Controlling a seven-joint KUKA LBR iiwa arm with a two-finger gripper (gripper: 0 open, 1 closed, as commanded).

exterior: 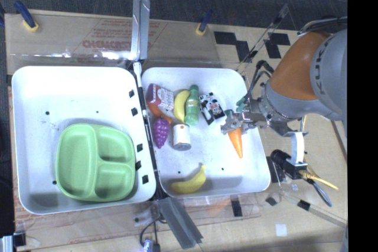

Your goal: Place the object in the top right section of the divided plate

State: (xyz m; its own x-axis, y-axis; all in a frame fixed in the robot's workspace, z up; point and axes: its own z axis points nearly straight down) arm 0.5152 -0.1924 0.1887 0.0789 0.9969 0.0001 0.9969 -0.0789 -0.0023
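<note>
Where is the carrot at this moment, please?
The carrot is in the right bin, near its right wall, tip pointing down, just below the claw and right of the cow toy.

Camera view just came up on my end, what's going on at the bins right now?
The arm reaches in from the right, with its gripper at the top of the toy carrot in the right bin. Whether it has a grip on the carrot is not clear. Two bananas, a purple grape bunch, a green bottle and a white roll also lie in that bin. The green divided plate sits in the left bin, with nothing in its sections yet.
</note>
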